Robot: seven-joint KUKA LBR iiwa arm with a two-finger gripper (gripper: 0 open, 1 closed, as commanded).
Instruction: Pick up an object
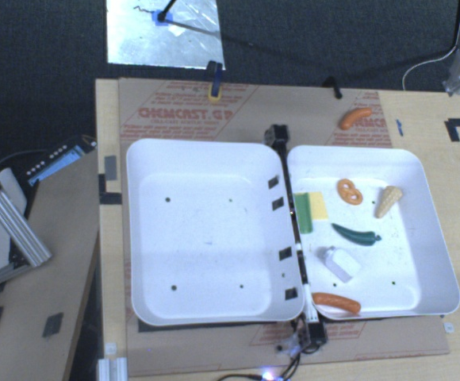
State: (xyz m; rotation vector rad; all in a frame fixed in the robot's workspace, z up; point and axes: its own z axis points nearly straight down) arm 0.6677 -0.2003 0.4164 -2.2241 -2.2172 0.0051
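I am judging the pick as not yet begun. Candidates are lying in the right bin (428, 213): pretzel (349, 191), green pepper (356, 234), sausage (336, 302). Next move calls for descending onto one; finger state I cannot tell.

Two white bins (206, 153); two sausages (336, 302); one pretzel (349, 191), cone (387, 200), pepper (356, 234), sponge (310, 209), bottle (337, 263)

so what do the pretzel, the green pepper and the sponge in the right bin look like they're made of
Pretzel: probably moulded plastic toy food, with an even orange colour and smooth look.
Green pepper: likely plastic or rubber, dark and uniform; too small to tell the finish.
Sponge: seems foam, a matte yellow block with a green scouring layer along one side.
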